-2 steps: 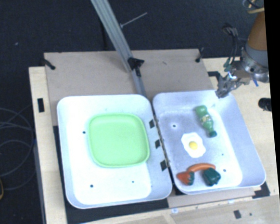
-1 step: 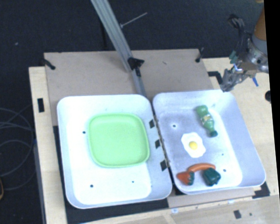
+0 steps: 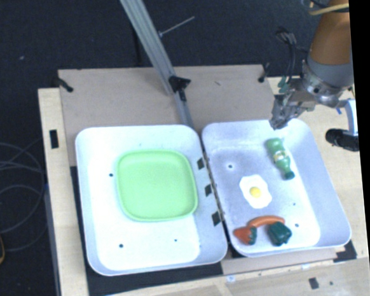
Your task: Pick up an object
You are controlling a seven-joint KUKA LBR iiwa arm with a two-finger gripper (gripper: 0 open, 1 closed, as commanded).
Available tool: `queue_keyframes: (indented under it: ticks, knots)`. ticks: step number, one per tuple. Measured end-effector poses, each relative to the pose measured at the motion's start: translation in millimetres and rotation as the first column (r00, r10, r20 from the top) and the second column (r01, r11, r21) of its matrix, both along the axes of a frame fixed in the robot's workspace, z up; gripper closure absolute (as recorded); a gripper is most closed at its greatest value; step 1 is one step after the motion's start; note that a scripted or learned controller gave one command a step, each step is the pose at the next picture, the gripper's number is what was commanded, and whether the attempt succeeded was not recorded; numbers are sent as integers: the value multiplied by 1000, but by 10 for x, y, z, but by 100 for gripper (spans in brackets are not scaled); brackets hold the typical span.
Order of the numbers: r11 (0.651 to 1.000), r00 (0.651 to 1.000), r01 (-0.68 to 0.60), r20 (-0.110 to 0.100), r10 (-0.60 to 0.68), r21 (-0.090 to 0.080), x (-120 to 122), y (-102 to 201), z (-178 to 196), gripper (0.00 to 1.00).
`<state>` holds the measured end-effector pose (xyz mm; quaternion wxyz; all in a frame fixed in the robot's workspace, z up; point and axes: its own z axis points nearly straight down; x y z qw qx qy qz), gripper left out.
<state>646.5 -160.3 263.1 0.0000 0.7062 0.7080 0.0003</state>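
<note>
Hovering above the right bin's (image 3: 325, 184) far corner, the gripper (image 3: 280, 121) holds nothing (its opening I cannot tell). A green bottle (image 3: 279, 157) lies just below it, beside a fried egg (image 3: 255, 191).

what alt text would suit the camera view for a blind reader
A grey robot arm's gripper hovers over the far edge of the right bin, which holds a green bottle, fried egg, sausage and green toy. The left bin holds a green plate.
</note>
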Motion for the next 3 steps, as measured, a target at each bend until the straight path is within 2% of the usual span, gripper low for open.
queue_keyframes:
  ticks: [1, 2, 3]
  knots:
    - [1000, 1000, -1, 1, 1, 0, -59, 522, 65, 100]
    - [1000, 1000, 0, 0, 0, 0, -175, 983, -79, 100]
    - [1000, 1000, -1, 0, 1, 0, -153, 1546, -162, 100]
